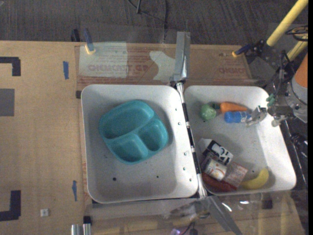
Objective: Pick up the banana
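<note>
Banana lying in the right bin, tucked into the near right corner, curved along the bin's wall. Pincer well apart from it, up near the far half of the same bin, at the end of the arm coming in from the right. Cannot tell whether wide or narrow: too small and blurred against the white floor. Nothing seen held in it.

Just beside the pincer, on its left, a blue object, either touching the tip or very nearly so. Beyond that, an orange object and a green lump in a row along the far side.

Between pincer and banana, bare white bin floor. Crowding the banana on its left: a pinkish packet touching or almost touching it, then a small can, a red object against the near wall, and a black-and-white box a little further in.

In the left bin, a teal divided plate, lying flat. Both bins side by side on the wooden desk.
</note>
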`<state>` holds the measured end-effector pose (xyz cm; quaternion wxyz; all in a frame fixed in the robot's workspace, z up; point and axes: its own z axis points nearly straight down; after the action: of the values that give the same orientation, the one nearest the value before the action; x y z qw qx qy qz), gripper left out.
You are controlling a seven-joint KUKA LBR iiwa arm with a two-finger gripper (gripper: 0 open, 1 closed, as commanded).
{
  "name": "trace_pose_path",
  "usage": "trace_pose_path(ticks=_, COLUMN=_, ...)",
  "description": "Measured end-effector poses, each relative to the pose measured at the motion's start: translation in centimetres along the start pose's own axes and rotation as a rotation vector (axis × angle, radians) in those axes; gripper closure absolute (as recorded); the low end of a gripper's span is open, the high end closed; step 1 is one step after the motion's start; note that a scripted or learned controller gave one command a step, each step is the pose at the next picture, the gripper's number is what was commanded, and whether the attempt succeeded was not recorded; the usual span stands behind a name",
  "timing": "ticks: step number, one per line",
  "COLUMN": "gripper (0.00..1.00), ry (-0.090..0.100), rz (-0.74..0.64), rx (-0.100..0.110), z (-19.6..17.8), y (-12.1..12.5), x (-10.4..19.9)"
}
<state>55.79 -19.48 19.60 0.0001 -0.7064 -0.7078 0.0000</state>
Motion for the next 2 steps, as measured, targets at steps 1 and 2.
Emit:
trace_pose_path(ticks=1, gripper=0.0, ry=0.015, rz=0.086, rx=0.006, z=10.2, y=-6.1, x=-2.0)
trace_pose_path(ticks=2, gripper=0.0, ry=-0.006, rz=-0.268, rx=-0.008, z=10.8, y=-7.6, x=0.1)
